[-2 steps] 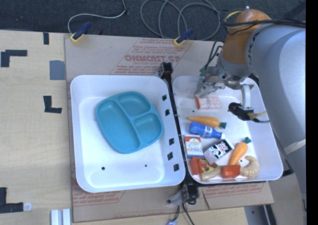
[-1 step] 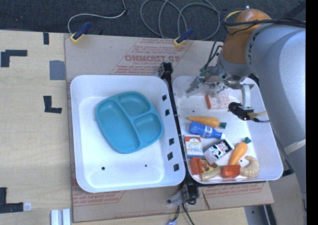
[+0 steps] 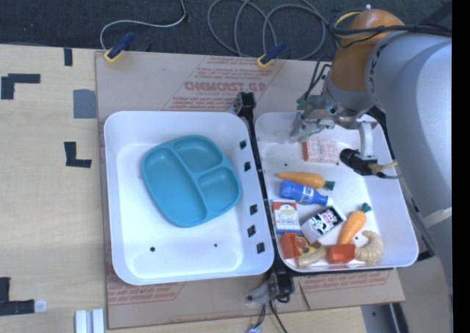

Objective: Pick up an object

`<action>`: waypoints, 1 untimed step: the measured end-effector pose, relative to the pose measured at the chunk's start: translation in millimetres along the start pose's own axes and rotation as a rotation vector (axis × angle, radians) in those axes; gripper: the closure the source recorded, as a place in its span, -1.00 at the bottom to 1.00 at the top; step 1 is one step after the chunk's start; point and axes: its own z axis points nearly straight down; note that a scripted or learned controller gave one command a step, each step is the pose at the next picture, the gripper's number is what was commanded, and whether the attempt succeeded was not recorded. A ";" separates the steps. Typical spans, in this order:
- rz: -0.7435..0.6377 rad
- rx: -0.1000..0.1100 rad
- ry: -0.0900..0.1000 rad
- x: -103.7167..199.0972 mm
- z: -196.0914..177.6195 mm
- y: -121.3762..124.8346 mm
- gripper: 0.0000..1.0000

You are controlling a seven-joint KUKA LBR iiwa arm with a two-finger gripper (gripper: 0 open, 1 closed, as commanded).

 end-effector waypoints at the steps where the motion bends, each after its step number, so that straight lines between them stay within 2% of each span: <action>1: 0.000 0.001 0.000 0.0 0.4 -0.2 -1.00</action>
